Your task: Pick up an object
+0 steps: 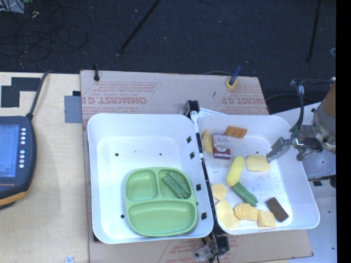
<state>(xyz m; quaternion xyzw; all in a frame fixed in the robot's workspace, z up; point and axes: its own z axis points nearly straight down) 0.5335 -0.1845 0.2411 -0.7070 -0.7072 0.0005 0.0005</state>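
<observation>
Gripper point(276, 149) poised over right bin point(307, 201), at 3 o'clock of yellow disc point(257, 164); likely lining up grab. Finger gap not discernible, nothing visibly held. Corn point(235, 170) at disc's 9 o'clock. Green tray point(159, 215) w/ beans point(176, 184) parked in left bin point(104, 163).

My gripper point(276, 149) hangs over the right bin point(299, 201), just beside a pale yellow disc point(257, 164). Left of that lies a corn cob point(235, 170), with a small red-and-white carton point(221, 146) and an orange cracker point(236, 131) above it. Lower down sit a green pod point(244, 193), yellow pieces point(245, 212) and a brown bar point(276, 209). In the left bin point(109, 133), a green divided tray point(159, 201) holds green beans point(176, 185).
</observation>
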